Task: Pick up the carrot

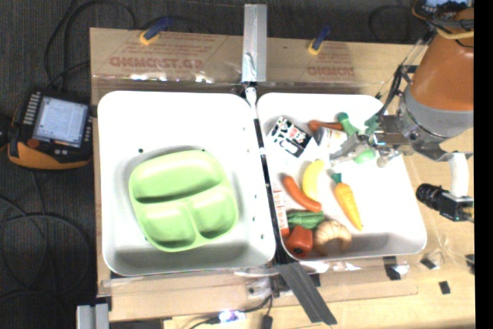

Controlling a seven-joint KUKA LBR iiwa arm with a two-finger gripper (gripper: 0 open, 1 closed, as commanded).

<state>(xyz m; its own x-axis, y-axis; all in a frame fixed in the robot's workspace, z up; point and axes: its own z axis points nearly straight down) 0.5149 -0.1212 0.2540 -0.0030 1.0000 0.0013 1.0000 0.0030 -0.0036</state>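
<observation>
Nearest us, along the front wall of the right bin (400, 243), we see a red pepper (299, 240) beside a pale knobbly piece (331, 233), with a green pod (305, 219) just behind them. The carrot (347, 202) lies in the middle of that bin, leafy end toward the far wall, its tip pointing to the front right corner. A banana (312, 177) and an orange-red sausage-shaped piece (300, 193) lie just to its left. In the left bin (115, 166) sits a green divided tray (183, 197). Farther back, the gripper (350, 152) hangs above the carrot's leafy end; its fingers stand apart with nothing between them. A black-and-white carton (290, 135) lies near the far left corner of the right bin.
</observation>
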